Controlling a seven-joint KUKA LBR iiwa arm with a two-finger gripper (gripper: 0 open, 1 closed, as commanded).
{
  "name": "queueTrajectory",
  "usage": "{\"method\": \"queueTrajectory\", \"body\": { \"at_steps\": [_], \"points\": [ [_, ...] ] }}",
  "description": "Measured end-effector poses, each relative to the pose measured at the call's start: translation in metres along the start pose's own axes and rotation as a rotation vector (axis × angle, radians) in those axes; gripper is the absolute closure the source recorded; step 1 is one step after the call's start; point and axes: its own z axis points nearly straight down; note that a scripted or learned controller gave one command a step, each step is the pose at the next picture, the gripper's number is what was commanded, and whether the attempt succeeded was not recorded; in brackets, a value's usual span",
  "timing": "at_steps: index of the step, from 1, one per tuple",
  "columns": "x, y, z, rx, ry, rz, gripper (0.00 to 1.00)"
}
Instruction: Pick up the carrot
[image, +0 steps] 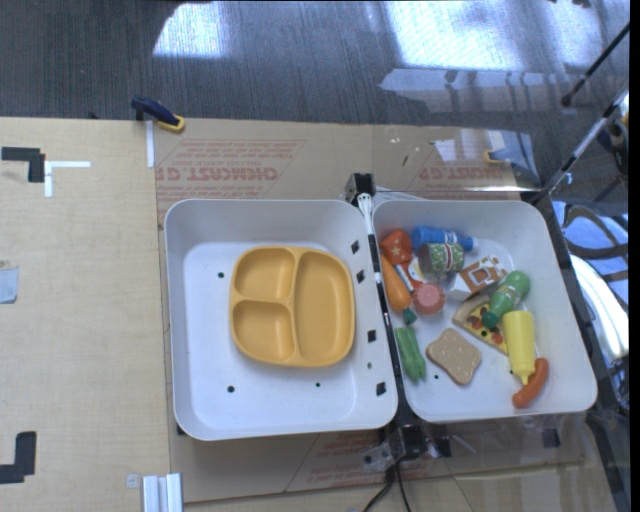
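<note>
Camera view looks down on two white bins side by side on the counter (90, 330). The left bin (200, 400) holds a yellow divided plate (293, 305); the right bin (565, 330) holds a jumble of toy food.

The carrot (396, 285) — an orange, tapered piece — lies along the left wall of the right bin, just beside the divider, its length running roughly up and down the frame. A red piece (396, 243) touches its upper end, a small pink round thing (429, 299) sits just to its right, and a green pod-like piece (410, 352) lies just below it.

By its look it is a hard plastic toy: light, stiff and smooth, so likely to slip or roll if pinched off-centre. The best hold is probably across its thicker middle, fingers closing left-to-right, though the bin wall leaves little room on the left side.

As for the pincer, I cannot tell whether it is wide or narrow, so the grasp has not begun by the look of things.

Hard to make out: where the carrot ends and the red piece begins, and whether the carrot rests flat or leans on the wall — the neighbours crowd it closely.
</note>
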Motion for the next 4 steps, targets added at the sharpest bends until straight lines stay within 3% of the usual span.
{"method": "queueTrajectory", "body": {
  "at_steps": [1, 2, 3, 4],
  "points": [
    [0.0059, -0.0003, -0.0083, 0.03, 0.021, 0.009, 1.0],
    [0.0059, -0.0003, -0.0082, 0.031, 0.02, 0.009, 0.0],
    [0.0107, -0.0011, -0.0161, 0.057, 0.034, 0.016, 1.0],
    [0.0107, -0.0008, -0.0162, 0.057, 0.033, 0.016, 0.0]
  ]
}}
